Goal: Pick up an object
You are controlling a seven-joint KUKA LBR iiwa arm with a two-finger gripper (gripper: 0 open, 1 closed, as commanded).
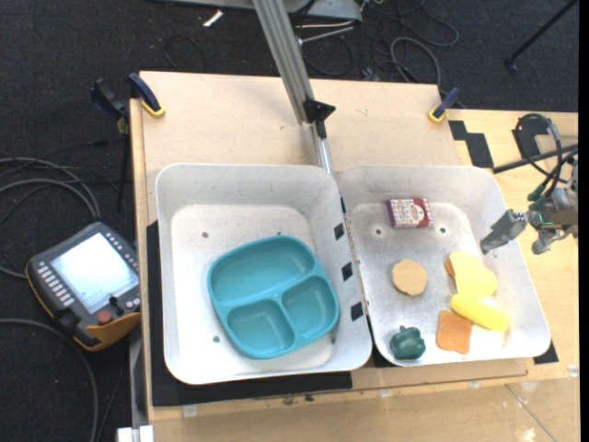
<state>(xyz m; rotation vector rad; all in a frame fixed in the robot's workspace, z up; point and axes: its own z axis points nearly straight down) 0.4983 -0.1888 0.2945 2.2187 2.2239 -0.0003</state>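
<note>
The right bin (pixel 433 188) holds a red and white packet (pixel 408 213) at the back, a round tan cookie (pixel 409 277) in the middle and a green pepper (pixel 407 343) at the front. Two yellow pieces (pixel 475 290) and an orange wedge (pixel 453 331) lie near its right side. My gripper (pixel 521 236) hangs over the right rim of this bin, above and to the right of the yellow pieces. It is open, with nothing between its fingers.
A teal divided tray (pixel 272 295) lies in the left bin (pixel 184 238). A slanted metal pole (pixel 287 49) rises from the back where the two bins meet. A teach pendant (pixel 85 285) sits off the bench to the left.
</note>
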